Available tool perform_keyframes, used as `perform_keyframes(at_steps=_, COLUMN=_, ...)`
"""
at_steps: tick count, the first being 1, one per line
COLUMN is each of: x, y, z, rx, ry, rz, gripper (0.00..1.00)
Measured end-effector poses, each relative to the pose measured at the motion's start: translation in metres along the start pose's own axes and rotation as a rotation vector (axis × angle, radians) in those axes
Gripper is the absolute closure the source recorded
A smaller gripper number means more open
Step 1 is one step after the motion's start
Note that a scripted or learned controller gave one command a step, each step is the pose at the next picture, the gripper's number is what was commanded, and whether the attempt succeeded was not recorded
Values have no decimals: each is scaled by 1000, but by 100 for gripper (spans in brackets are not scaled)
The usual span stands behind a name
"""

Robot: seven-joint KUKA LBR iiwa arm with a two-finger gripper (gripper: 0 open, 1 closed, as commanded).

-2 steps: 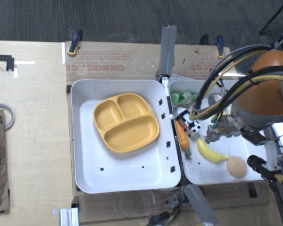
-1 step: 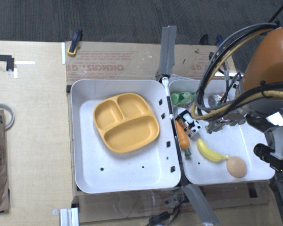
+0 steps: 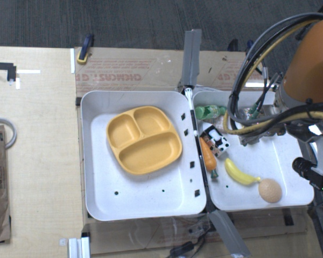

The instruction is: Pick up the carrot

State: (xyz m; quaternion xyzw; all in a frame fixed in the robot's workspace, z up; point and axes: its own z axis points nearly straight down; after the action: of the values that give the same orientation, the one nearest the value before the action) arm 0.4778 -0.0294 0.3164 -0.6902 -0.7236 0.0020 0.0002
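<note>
The carrot [image 3: 208, 155] lies in the right bin [image 3: 290, 198], pressed along its left wall, long axis running roughly up and down the view, leafy end toward the banana [image 3: 240, 174]. The arm hangs above and right of it; I cannot tell the claw's state.

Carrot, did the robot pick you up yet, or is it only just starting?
Not yet. Nothing looks done: the carrot lies in the right bin, against the wall next to the left bin, beside a black-and-white toy and near the banana. In hand: the arm hangs over the right bin's far side. Left: get the tool down to the carrot, grip it and lift.
</note>
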Motion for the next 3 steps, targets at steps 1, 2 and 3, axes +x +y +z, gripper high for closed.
perform_keyframes(at_steps=1, x=-54, y=-3, z=36, rx=0, ry=1, rz=-244, gripper=100)
perform_keyframes(at_steps=2, x=7, y=3, z=126, rx=-1, ry=1, rz=-556, gripper=100)
perform_keyframes(at_steps=3, x=28, y=55, z=126, rx=0, ry=0, rz=-31, gripper=100)
